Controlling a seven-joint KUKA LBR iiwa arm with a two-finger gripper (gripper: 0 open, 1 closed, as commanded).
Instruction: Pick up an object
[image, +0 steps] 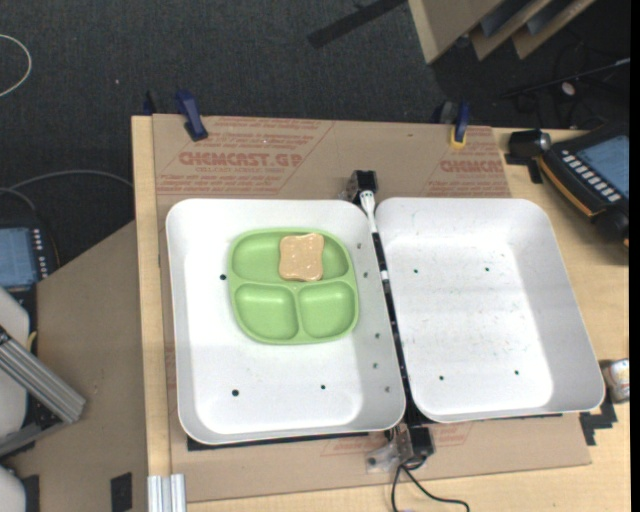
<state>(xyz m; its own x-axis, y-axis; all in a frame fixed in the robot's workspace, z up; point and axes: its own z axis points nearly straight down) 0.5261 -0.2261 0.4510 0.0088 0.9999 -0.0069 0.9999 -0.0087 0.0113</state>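
A green divided plate lies in the left white bin, toward its far half. On the plate's large far compartment rests a tan slice of toast, flat and slightly tilted. The plate's two near compartments hold nothing.
The right white bin sits beside the left one, their rims meeting at the middle. Both rest on a brown board held by blue clamps at the far edge. A handheld control pad lies at the far right. Cables trail at the near edge.
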